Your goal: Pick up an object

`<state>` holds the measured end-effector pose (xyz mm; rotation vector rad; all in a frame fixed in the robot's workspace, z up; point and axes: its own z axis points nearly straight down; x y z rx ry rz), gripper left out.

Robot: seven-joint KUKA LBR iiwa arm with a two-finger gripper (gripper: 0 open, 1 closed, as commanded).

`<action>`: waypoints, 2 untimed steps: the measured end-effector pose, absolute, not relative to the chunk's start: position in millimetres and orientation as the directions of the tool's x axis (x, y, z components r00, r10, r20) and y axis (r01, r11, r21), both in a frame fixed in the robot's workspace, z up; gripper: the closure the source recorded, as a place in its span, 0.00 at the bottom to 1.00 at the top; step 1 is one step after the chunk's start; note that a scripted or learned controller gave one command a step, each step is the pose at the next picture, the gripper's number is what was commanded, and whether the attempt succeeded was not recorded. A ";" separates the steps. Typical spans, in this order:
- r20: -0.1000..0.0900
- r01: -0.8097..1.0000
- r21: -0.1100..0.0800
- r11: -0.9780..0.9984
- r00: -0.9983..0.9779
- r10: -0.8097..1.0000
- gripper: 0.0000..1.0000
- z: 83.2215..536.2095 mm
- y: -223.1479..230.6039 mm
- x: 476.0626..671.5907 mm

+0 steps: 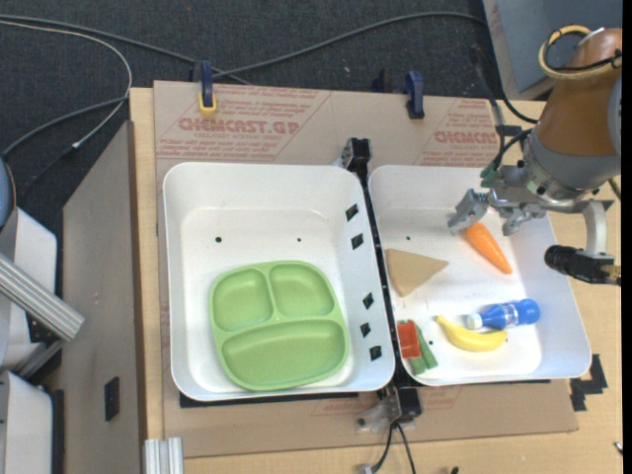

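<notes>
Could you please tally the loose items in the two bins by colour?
Green: 1, divided plate
Orange: 1, carrot
Yellow: 1, banana
Blue: 1, bottle
Tan: 1, wedge
Red and green: 1, block
Total: 6

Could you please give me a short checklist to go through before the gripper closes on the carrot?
1. Gripper sits above the carrot in the right bin: ok, its fingers straddle the carrot's upper end.
2. Fingers spread wide enough: ok, they stand open, one on each side.
3. Carrot free of neighbours: ok, the tan wedge, blue bottle and banana lie apart from it.
4. Gripper low enough to grip: cannot tell from this slanted view.
5. Carrot already held: not ok, it lies on the bin floor.
</notes>
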<state>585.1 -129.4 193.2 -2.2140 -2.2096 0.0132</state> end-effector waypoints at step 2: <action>0.002 1.000 -0.006 0.000 0.001 1.000 0.00 158.9 -129.1 588.6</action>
